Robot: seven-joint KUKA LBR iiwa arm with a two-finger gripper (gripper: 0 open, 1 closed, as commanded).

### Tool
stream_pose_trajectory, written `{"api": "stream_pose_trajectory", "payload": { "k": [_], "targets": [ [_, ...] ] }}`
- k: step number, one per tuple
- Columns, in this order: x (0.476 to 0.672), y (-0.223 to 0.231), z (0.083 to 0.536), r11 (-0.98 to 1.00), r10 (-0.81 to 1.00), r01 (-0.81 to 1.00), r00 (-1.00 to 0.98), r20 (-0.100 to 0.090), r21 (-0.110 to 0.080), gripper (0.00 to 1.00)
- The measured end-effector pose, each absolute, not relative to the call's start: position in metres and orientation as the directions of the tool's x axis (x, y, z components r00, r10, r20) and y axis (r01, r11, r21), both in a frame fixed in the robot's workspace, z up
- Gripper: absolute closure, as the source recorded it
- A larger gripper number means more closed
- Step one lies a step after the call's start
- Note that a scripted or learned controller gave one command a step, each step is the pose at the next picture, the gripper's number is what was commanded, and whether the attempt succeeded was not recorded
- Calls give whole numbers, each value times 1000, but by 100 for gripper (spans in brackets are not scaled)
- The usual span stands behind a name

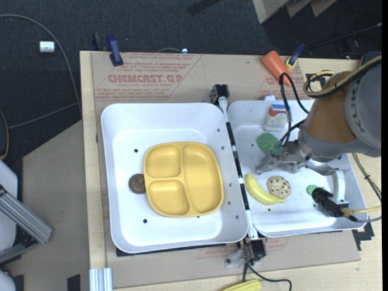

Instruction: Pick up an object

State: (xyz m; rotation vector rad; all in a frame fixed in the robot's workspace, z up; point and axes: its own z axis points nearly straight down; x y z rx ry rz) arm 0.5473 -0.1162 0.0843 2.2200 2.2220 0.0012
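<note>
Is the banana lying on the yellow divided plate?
No, the banana lies in the right bin beside the cookie; the yellow plate sits in the left bin.

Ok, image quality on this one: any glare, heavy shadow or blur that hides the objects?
Camera view: even overhead light and soft shadows; the left bin is bright white but not blown out. The yellow plate, banana and cookie read sharply. The arm looks soft and covers part of the right bin, and the gripper is too small to read.

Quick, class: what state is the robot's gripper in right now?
Gripper: low in the right bin, beside the green object; open or shut cannot be told.
</note>
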Motion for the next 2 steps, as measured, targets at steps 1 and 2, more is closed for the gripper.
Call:
{"api": "stream_pose_trajectory", "payload": {
  "k": [1,2],
  "targets": [
    [604,-143,85,1,1000,1000,-1,-1,1,0],
    [641,-105,85,1,1000,1000,-1,-1,2,0]
  ]
}}
